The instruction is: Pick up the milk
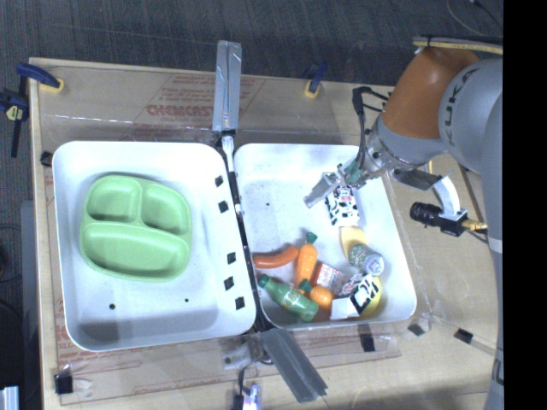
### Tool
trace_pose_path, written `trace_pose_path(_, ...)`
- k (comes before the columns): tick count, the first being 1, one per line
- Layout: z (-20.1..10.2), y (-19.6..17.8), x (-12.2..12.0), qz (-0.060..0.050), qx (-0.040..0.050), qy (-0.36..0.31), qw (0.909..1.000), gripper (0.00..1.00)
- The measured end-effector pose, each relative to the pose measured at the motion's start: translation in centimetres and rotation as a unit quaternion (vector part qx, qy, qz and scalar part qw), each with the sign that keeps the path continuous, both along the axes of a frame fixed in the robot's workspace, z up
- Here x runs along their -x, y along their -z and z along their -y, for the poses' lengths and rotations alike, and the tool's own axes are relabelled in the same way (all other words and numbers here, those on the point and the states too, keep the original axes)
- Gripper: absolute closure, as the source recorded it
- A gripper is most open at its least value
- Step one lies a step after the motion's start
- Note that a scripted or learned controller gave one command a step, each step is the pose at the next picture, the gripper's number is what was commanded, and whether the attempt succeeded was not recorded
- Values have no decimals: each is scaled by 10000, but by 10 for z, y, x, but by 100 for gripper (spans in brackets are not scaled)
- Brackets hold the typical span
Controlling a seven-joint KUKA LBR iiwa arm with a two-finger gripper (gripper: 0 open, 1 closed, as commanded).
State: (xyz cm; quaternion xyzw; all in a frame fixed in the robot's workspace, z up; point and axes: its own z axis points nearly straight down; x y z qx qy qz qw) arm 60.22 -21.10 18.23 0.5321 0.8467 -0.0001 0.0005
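Nearest, in the right white plastic bin (248,229), a heap holds a green bottle (287,295), 2 orange carrots (306,263) and a yellow banana (355,250). Left, the other bin carries a green 3-compartment tray (137,225). Farther back, the black-and-white cow-patterned milk carton (343,207) sits pinched between the silver 2-finger gripper's (339,188) fingers, over the right bin's far right part.

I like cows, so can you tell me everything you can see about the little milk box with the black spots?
The milk is a small white carton with black cow spots, likely cardboard. It sits in the right bin, near its upper right part, apart from the food pile below. The gripper is right at its top edge; whether it grips the carton is unclear.
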Motion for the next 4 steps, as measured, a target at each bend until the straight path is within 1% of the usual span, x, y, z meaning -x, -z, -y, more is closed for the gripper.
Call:
trace_pose_path(1, -2, -10, 15, -20, -7, -329, 9995, 0)
trace_pose_path(2, -3, 91, 6, -14, -4, -505, 9987, 0)
trace_pose_path(3, -1, 89, -40, 1, 1, -897, 9960, 0)
trace_pose_path(4, 0, 9, -38, 4, 4, -1141, 9935, 0)
